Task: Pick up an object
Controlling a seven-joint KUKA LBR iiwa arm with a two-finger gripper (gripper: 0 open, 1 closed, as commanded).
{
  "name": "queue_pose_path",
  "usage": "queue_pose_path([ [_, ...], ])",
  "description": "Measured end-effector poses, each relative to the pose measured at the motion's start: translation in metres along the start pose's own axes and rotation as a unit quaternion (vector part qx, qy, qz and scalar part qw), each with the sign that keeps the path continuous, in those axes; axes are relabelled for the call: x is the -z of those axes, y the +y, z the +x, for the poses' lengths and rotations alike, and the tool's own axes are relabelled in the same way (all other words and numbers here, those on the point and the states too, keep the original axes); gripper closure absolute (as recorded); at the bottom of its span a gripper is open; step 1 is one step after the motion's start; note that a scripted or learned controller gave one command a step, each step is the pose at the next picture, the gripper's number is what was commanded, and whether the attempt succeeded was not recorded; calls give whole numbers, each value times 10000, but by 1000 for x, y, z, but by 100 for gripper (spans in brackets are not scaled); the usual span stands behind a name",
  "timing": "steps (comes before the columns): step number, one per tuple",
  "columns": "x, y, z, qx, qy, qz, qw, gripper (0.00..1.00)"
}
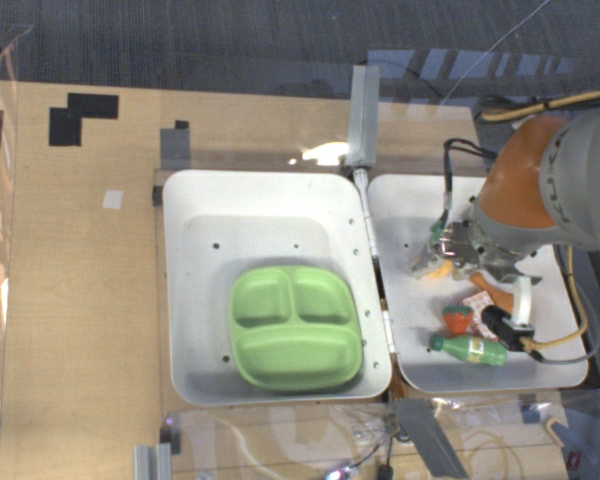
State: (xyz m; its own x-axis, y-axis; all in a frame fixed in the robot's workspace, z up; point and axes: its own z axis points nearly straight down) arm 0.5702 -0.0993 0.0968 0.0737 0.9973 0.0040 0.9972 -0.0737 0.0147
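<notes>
the arm (570, 173) reaches in from the right and hangs low over the right bin (405, 268), likely because the small things lie there. the left bin (190, 298) holds a green divided tray (295, 326) lying flat. whether the fingers are wide or narrow, i cannot tell. near the gripper (448, 250) lie a green bottle (472, 349) and an orange piece (458, 319), candidates for picking. the counter (80, 298) is pale wood; dark carpet (230, 18) lies beyond.
</notes>
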Motion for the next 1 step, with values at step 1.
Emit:
queue_pose_path([
  [1,120,55,45,-869,-29,69,9962,100],
])
